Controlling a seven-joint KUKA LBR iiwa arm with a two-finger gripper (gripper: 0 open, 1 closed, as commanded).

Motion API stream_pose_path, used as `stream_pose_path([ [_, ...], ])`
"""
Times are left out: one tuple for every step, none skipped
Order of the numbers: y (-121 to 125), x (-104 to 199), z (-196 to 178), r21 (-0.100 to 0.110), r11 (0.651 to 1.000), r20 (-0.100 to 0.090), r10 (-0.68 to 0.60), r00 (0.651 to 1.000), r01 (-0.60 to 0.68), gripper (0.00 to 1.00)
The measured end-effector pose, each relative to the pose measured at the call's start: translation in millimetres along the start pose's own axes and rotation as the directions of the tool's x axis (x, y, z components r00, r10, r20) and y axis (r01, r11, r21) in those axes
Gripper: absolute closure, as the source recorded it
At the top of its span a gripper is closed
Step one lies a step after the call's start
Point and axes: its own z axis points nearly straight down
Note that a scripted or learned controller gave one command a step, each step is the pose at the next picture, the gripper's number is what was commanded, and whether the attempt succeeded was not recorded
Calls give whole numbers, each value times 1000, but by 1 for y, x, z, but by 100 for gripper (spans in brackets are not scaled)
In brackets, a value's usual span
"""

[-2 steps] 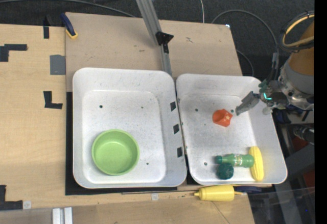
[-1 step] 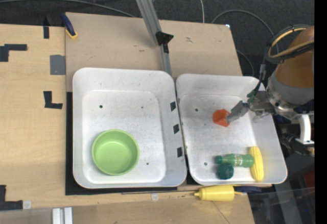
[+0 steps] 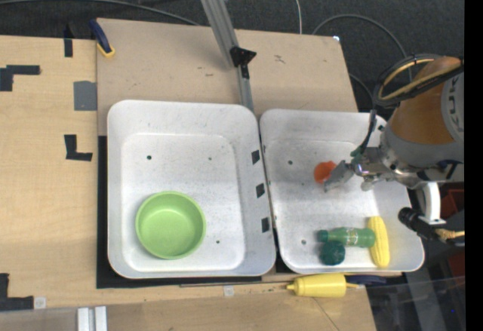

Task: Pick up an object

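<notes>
Two shallow white bins sit side by side on a wooden table [image 3: 45, 194], seen from the fixed camera above at a slant. The left bin [image 3: 121, 126] carries a lime-green bowl [image 3: 170, 225] near its lower left corner; the remainder of its floor is bare, speckled white, with broad open room toward the upper and right walls.

The right bin [image 3: 302, 126] is more crowded along its lower edge. A green bottle [image 3: 349, 237] lies on its side there, a dark teal object [image 3: 331, 252] touching it from below, and a yellow corn-shaped toy [image 3: 379, 240] lies just beside the bottle's right end, close to the bin's lower right corner. A small orange-red object [image 3: 324, 170] rests near the middle of the bin floor, well apart from the lower cluster and from every wall.

The grey arm [image 3: 423, 126], with its orange band, reaches in over the bin's right rim. Its hand [image 3: 349, 175] hangs low over the floor, one dark finger [image 3: 336, 176] just beside the orange-red object, seemingly touching its right side. Whether the fingers are spread or closed cannot be told from this angle, and nothing is visibly between them.

A yellow bottle-like object [image 3: 321, 286] lies on the table just outside the right bin's lower rim. A slanted metal pole [image 3: 215, 5] crosses the upper table toward the gap between the bins.
</notes>
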Motion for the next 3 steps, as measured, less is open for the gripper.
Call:
stream_pose_path([
  [-1, 1, 54, 1, 1000, 0, 0, 1000, 0, 0],
  [0, 1, 41, -2, 1000, 0, -1, 1000, 1, 100],
  [-3, 6, -20, -10, 1000, 2, 0, 1000, 0, 100],
])
